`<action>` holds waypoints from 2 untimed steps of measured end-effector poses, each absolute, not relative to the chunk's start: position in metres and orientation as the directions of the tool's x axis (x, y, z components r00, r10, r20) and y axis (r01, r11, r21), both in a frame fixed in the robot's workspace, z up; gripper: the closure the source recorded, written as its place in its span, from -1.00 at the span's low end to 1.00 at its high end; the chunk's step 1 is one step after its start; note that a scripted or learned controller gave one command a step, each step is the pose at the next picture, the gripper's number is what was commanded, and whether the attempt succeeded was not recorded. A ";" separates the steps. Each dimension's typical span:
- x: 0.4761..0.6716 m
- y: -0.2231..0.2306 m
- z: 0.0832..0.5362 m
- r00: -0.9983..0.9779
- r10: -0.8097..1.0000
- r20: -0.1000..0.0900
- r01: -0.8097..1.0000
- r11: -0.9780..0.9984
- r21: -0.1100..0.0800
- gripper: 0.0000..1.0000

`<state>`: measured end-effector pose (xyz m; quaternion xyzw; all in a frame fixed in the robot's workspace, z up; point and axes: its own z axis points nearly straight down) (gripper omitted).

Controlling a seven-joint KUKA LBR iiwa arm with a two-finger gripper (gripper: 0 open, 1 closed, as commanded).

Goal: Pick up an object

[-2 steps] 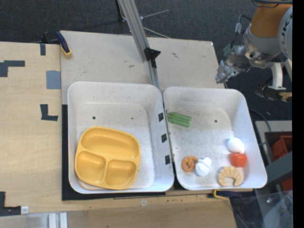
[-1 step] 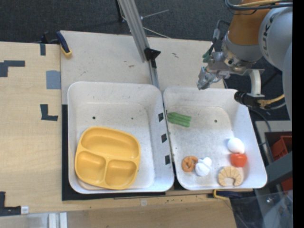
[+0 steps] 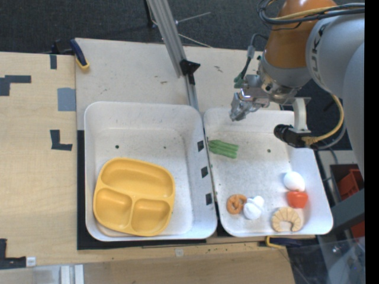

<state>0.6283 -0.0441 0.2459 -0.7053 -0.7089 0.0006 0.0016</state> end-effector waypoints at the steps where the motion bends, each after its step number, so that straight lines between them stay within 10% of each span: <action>1: 0.608 0.016 0.242 -0.007 1.000 0.002 1.000 0.007 -0.004 1.00; 2: 0.599 0.066 0.226 -0.006 1.000 0.001 1.000 0.006 -0.004 1.00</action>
